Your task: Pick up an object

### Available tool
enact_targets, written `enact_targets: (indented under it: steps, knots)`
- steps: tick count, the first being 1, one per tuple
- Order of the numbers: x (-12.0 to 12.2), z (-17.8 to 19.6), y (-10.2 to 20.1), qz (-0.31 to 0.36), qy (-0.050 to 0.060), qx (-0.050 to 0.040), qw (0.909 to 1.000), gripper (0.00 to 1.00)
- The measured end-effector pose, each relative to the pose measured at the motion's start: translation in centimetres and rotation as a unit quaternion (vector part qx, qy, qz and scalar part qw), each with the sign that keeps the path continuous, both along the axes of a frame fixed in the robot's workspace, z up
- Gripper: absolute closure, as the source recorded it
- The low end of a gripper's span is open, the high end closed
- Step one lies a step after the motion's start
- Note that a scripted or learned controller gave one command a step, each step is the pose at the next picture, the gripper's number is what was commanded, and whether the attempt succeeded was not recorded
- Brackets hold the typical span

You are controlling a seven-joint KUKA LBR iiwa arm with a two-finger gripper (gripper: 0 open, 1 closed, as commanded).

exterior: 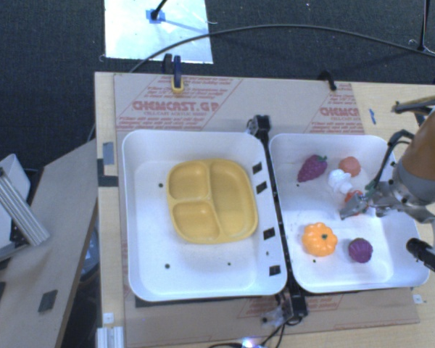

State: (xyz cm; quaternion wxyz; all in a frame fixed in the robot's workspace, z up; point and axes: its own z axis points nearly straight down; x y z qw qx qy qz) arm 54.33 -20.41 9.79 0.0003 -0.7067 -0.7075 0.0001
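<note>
Right bin (297,267): gripper (351,207) beside white object (340,180)

A wooden tabletop (225,96), covered by a printed protective sheet (203,100), is set on dark carpeted floor (43,49). A pale square panel (156,20) is laid beyond; black cables (312,29) are trailed across.

"CHEMCAST GP" in red, repeated across the protective sheet (203,96) under the bins.
</note>
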Motion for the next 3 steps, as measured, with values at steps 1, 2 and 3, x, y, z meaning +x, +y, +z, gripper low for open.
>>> enact_targets:
  steps: [1, 2, 3]
  knots:
    - [0.1, 1.3, 0.0, 0.000, -0.002, -0.0010, 1.0000, 1.00]
    - [0.7, 7.6, -0.2, 0.002, -0.003, -0.0014, 1.0000, 1.00]
    - [0.9, 11.7, -0.2, 0.002, -0.003, -0.0014, 1.0000, 1.00]
